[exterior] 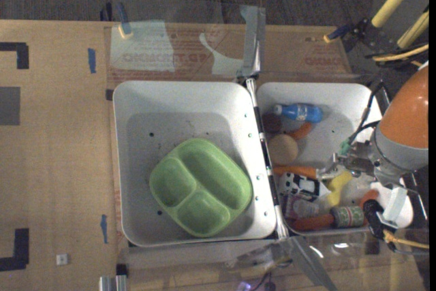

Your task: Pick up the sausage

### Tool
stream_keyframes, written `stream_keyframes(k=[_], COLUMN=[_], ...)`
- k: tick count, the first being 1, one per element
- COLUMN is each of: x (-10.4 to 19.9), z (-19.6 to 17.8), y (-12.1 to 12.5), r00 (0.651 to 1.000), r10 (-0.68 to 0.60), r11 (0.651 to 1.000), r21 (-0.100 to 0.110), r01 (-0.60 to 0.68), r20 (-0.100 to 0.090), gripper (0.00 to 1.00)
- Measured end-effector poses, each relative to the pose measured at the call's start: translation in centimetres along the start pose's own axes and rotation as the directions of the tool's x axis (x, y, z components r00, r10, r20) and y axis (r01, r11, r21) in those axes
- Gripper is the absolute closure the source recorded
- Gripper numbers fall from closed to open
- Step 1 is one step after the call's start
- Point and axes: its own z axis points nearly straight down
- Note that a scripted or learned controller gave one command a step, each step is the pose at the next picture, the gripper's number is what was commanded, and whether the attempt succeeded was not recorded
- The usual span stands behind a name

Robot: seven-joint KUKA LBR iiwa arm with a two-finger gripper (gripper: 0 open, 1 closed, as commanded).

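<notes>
At lower right we see the sausage (310, 222) lying in the right bin (354, 93), the fingers' state unclear.

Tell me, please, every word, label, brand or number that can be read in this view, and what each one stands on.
Cardboard behind the left bin: brown printed lettering, seen through a clear panel, too blurred to read.
Cardboard strip behind the right bin: brown printed lettering, too blurred to read.
Blue bottle: label too small to read.
Green can: label too small to read.
No text reads clearly.
</notes>
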Motion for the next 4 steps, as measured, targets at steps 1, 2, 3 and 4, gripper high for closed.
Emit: stream_keyframes(k=[1,2,3,4], x=[4.8,5.1,1.8,2.1], z=[-3.9,5.0,5.1,3.9], y=[0.4,10.6,15.5,15.6], r00=[0.963,0.967,0.993,0.992], r10=[-0.269,-0.256,-0.120,-0.125], r11=[0.963,0.966,0.993,0.992], r21=[-0.002,-0.023,-0.020,-0.023], r01=[0.269,0.256,0.120,0.125], r20=[0.001,0.004,0.002,0.002], gripper=[0.00,0.00,0.00,1.00])
